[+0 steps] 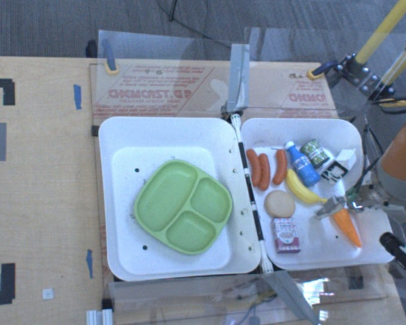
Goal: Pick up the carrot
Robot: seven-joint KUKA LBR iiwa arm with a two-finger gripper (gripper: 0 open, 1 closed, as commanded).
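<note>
The orange carrot (pixel 349 228) lies in the right bin (pixel 311 259) near its right wall, with its thick end up-left and its tip toward the front right. My gripper (pixel 334 206) reaches in from the right and sits low, right at the carrot's thick end, and seems to touch it. The arm's orange band (pixel 399 158) rises at the view's right edge above the bin's rim.
Also in the right bin are a banana (pixel 303 189) just left of the gripper, a blue bottle (pixel 302 163), a green can (pixel 317 152), three sausages (pixel 260 169), a round cookie (pixel 280 204) and a red box (pixel 286 235). A green divided plate (pixel 183 206) lies in the left bin (pixel 122 147).
</note>
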